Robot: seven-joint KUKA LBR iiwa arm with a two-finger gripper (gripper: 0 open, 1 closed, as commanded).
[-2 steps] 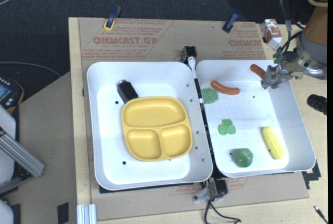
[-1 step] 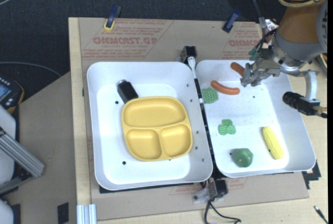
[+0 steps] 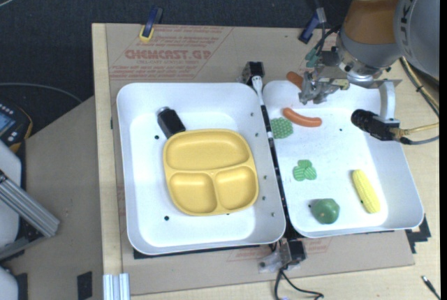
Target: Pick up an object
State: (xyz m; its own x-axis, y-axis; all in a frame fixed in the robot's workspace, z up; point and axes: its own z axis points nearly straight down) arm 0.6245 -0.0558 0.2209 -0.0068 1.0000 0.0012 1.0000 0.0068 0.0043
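Sausage [image 3: 302, 117] lies loose in the right bin [image 3: 398, 173], just below the end effector [image 3: 313, 95], likely the target. Whether the end effector is apart or together, I cannot tell.

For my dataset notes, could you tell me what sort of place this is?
Probably a robotics lab bench: two shallow white bins on a cardboard-topped bench, toy food like a yellow plastic corn cob, and loose cables.

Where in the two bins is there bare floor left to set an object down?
Right bin: an open patch in the middle, bordered by the hot dog above, green pieces left and corn cob right. Its far edge is crowded by the gripper. Left bin: the yellow tray fills the centre, leaving bare strips along the left and near sides.
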